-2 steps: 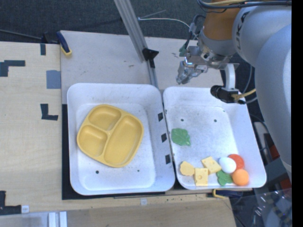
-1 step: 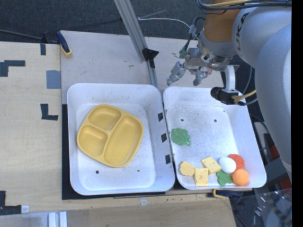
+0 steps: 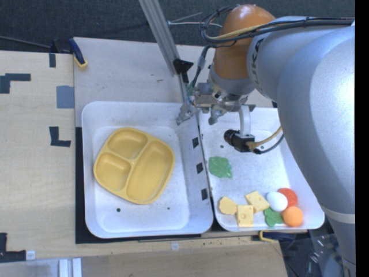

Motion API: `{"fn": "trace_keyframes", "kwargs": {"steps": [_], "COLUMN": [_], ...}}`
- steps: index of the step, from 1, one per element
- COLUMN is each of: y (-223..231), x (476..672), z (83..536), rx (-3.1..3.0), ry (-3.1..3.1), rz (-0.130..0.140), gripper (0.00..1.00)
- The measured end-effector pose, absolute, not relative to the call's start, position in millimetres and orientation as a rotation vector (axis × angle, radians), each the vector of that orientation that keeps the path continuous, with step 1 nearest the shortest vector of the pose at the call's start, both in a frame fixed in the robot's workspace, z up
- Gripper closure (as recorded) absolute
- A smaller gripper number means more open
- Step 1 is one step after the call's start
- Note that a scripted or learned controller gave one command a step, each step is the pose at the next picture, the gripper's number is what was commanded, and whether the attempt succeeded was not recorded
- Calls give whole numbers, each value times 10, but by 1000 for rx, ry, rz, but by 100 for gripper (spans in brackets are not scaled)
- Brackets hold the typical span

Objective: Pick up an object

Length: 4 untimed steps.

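Right bin (image 3: 291, 172): holds a green leaf-like piece (image 3: 219, 167) lying flat near its left wall, with no clear long axis. Clustered along the near edge are three yellow cheese-like pieces: one rounded (image 3: 228, 205), one square (image 3: 245, 215) and one wedge (image 3: 257, 200) pointing toward the bin's far right; beside them lie a white egg (image 3: 277, 201), a red piece (image 3: 287, 195) partly behind the egg, an orange ball (image 3: 293, 216) and a small green piece (image 3: 273, 217), the last four touching or nearly so in the near right corner. Left bin (image 3: 95, 212): holds a yellow three-compartment plate (image 3: 134, 164), tilted diagonally, nothing in its compartments. End effector (image 3: 199, 111): over the far end of the divide between bins, fingers slightly apart, nothing between them.
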State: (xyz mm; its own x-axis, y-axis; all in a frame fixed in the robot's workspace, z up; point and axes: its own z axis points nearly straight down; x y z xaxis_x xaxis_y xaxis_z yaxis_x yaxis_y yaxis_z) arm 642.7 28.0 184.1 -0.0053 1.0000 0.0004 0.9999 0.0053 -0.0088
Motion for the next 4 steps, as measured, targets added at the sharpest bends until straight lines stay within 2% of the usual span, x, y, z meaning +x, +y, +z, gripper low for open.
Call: {"fn": "trace_keyframes", "kwargs": {"steps": [1,2,3,4], "y": [217,226,148,8], "x": [6328,6333,6680,6571], "z": [1882,1979,2614,1874], "rx": [-2219,-2216,-2221,-2219], "ry": [-2222,-2223,-2228,-2218], "rz": [5,3,-8,12], "gripper": [0,100,100,100]}}
